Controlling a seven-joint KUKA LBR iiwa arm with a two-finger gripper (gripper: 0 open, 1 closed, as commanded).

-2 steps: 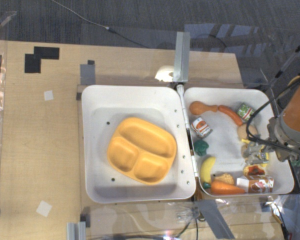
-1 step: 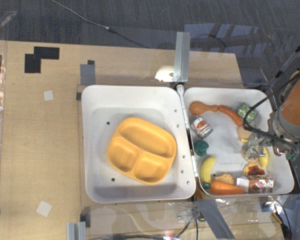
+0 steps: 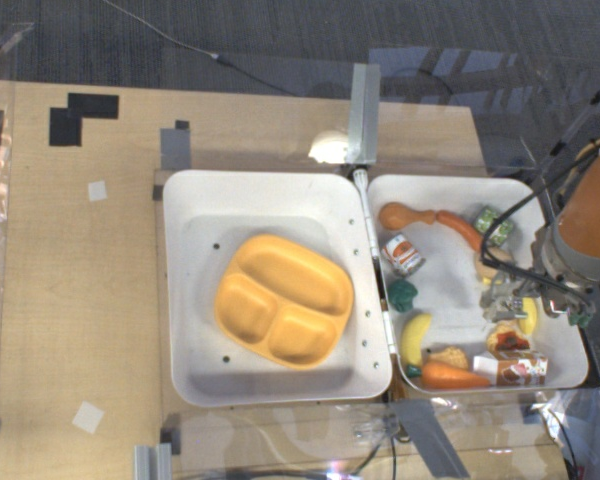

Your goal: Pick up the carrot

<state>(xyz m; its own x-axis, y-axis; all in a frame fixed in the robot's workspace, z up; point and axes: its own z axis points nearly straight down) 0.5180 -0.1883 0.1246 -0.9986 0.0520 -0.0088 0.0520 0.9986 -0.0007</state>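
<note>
We see the gripper at the bin's 3 o'clock, finger state unclear, probably because the carrot lies at 6.

Orange carrot; yellow banana; yellow-orange divided plate; white bins; green-leafed thing.

Arm bent, hand low.

One fixed camera looks down from above at a slant on the tabletop, far enough to take in both white bins whole; the arm enters from its right edge.
</note>
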